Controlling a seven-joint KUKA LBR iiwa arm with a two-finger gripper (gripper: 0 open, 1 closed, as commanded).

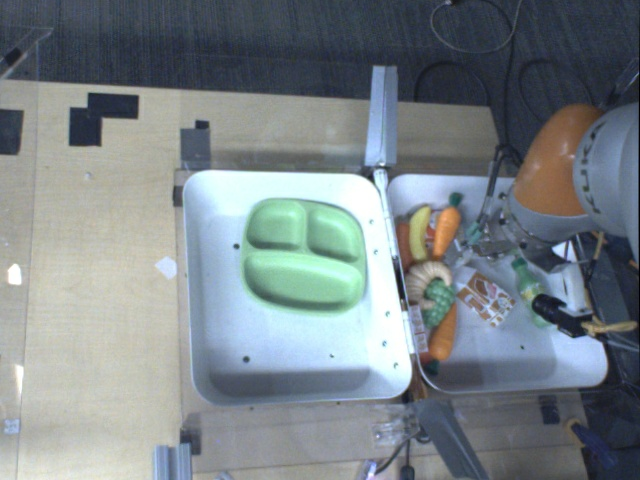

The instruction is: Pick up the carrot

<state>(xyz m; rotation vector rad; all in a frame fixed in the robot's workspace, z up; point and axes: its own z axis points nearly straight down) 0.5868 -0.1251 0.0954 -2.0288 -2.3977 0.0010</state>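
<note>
You have the bench (100, 298) spread across the view, pale wood with a few black patches at its upper left. On it sit the two white bins, side by side and touching along a shared edge. The left bin (215, 358) holds a green divided tray (303, 253), lying flat near its middle with three compartments facing up. The right bin (520, 363) is the crowded one.

The arm (590, 168) comes in from the right, its orange band above the wrist over the right bin's upper right corner. Its gripper (478, 240) hangs low over that bin's upper middle, just right of the pile of toy food. You cannot tell whether its jaws stand open or closed (they blur into the clutter beneath), and nothing shows between them.

The carrot (445, 228) lies at the bin's upper left, orange with a green top pointing up, just beside a yellow banana (420, 225) on its left. A second carrot (442, 333) lies lower, near the bin's front wall. Between them sit a beige ring-shaped item (427, 274), a small printed packet (484, 298) and a green bottle (526, 280).
</note>
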